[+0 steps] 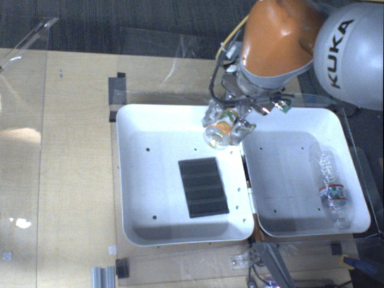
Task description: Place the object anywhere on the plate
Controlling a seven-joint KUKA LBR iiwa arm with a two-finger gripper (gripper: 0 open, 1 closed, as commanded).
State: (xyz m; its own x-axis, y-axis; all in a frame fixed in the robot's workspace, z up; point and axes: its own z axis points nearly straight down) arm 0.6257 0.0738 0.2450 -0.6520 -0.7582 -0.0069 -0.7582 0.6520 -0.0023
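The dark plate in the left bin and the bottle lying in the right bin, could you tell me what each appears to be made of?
The dark plate looks like matte black plastic or rubber: it shows no glare, and cross ridges divide it into bands. The bottle looks like thin clear plastic: the white right bin shows through it, with bright glints and a coloured label band.

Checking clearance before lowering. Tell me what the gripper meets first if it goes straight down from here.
The gripper holds a clear bottle over the left bin's upper right corner. Straight down, it likely meets bare bin floor, not the black plate. Height is unclear.
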